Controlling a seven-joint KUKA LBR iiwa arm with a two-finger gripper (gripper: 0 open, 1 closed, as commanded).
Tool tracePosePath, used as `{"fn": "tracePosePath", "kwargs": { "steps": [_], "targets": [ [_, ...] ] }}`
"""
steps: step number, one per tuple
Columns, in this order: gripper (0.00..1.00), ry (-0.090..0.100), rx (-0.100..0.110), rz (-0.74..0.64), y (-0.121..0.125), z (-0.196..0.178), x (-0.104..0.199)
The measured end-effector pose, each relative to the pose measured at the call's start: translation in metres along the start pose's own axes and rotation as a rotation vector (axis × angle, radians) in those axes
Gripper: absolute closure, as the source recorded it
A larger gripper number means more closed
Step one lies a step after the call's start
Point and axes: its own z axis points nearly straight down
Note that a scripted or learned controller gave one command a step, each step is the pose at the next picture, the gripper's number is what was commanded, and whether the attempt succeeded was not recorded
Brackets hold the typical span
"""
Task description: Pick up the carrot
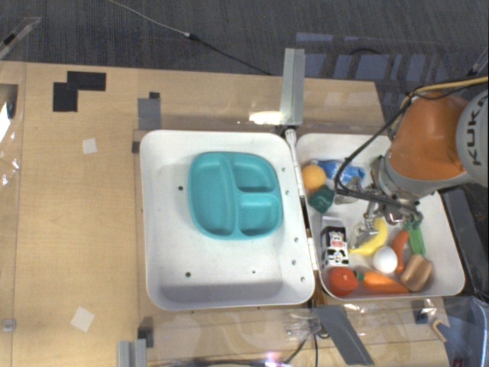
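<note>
Carrot [386, 284] lies at the near edge of the right bin [452, 274], a smooth orange taper on its side, its tip touching a red tomato [342, 280] to its left. A brown loaf-shaped piece [416, 271] sits just beside its thick end, and a white egg [385, 260] rests right behind it. Behind those lie a curved yellow banana [370, 243], a small black-and-white carton [335, 245] and a green stick [416, 239]. The gripper [384, 219] hangs over the banana; whether its fingers are spread or closed I cannot tell. Farther back are a dark green cup [322, 199], an orange ball [312, 177] and something blue [348, 173]. The left bin [164, 281] holds a glossy teal plate [234, 194] with three compartments and rounded corners.
</note>
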Motion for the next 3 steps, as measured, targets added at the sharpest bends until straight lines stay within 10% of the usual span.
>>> {"fn": "tracePosePath", "kwargs": {
  "steps": [1,2,3],
  "targets": [
    [0.00,-0.008,0.005,-0.216,0.016,0.015,-0.071],
    [0.00,-0.003,0.006,0.282,0.009,0.016,-0.095],
    [0.00,-0.011,0.008,-0.097,0.012,0.014,-0.041]
  ]
}}
